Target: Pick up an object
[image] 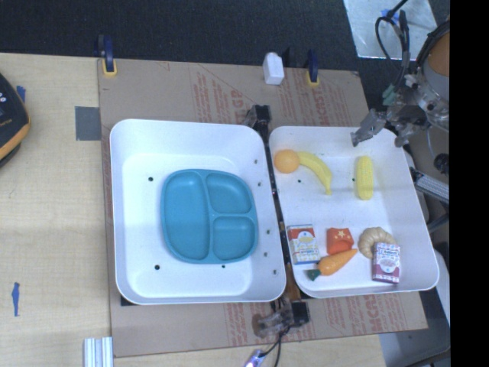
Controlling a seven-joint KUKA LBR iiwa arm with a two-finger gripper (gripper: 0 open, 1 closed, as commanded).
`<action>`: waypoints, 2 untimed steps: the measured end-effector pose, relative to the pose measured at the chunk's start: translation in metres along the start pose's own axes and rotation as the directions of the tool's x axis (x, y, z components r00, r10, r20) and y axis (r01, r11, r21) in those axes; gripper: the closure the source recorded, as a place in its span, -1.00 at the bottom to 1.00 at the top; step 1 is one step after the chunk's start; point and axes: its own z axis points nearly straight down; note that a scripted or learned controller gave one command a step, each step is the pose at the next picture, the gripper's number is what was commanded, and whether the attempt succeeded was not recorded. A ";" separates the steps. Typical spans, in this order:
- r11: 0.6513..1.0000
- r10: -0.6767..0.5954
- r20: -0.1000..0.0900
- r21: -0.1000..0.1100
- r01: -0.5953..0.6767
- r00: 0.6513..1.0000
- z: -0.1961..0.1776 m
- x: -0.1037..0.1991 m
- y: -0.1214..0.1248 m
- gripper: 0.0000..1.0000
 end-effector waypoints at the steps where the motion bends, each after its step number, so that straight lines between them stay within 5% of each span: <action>1: 1.000 0.001 0.001 0.002 -0.001 1.000 0.140 -0.043 0.003 -1.00; 2: 1.000 -0.001 0.001 0.001 0.001 1.000 0.164 -0.048 0.010 -1.00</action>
